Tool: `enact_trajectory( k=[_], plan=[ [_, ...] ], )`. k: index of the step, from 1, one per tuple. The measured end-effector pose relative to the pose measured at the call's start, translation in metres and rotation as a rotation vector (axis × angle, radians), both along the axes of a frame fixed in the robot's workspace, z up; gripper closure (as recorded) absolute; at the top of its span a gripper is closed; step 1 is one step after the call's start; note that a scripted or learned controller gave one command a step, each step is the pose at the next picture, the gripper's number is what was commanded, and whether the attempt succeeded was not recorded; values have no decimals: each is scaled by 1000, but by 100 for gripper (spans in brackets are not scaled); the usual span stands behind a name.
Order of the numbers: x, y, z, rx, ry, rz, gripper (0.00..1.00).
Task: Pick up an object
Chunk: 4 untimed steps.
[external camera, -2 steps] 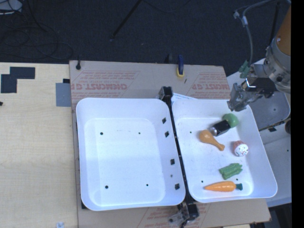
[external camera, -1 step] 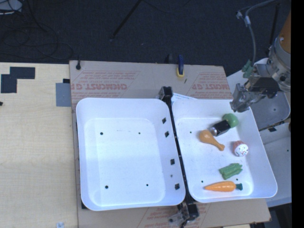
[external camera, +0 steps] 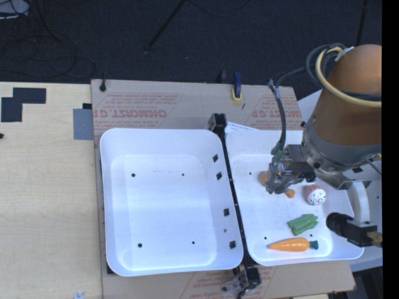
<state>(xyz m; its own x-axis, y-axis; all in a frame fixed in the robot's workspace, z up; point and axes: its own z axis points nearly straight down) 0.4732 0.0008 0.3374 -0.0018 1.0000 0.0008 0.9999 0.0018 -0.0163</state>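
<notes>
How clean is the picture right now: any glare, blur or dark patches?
Camera view: the right white plastic bin is brightly lit, near washed out; the plastic orange carrot and green ridged toy look sharp; the dark gripper is soft and murky; the floor behind the bench is almost black.

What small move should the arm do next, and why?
Probably a short lift straight up, to check the grasp. The gripper is low in the right bin over a small orange object, which it partly hides. Whether it holds that object cannot be seen. The carrot and green piece lie apart, nearer the front.
</notes>
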Motion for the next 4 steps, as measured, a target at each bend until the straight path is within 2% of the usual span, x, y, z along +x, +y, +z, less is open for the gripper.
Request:
enact_trajectory(
  k=[1, 2, 3, 4],
  plan=[
    [0, -133, -70, -2, -6, -14, 100],
    [4, -43, 75, 1, -28, 9, 100],
    [2, 31, -39, 0, -4, 5, 100],
    [56, 15, 11, -2, -20, 0, 100]
  ],
)
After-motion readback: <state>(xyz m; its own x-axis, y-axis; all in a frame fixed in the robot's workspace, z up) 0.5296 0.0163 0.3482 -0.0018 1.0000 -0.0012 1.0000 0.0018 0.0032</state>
